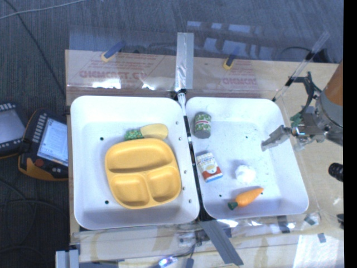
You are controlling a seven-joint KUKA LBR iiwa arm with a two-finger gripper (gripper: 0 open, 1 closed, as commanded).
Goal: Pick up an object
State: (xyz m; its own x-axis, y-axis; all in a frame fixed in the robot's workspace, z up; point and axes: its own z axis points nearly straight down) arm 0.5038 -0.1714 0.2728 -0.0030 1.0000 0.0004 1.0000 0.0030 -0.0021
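From where I'm sitting, the jaws (pixel 274 138) hang over the right edge of the right bin (pixel 290 202), and I honestly can't tell if they're apart or together. Nothing is sitting between them that I can see.

The pickable stuff is all off to their left in that same bin: a white ball (pixel 245 173) is the nearest, down and left of the jaws, with the toy carrot (pixel 246 197) just below it near the front wall. The small red-and-white carton (pixel 208 167) lies by the divider, and a green can (pixel 202 124) sits above it toward the back.

Over in the left bin (pixel 83 205) there's a yellow divided tray (pixel 144 171), with a toy corn cob (pixel 148 131) touching its back edge.
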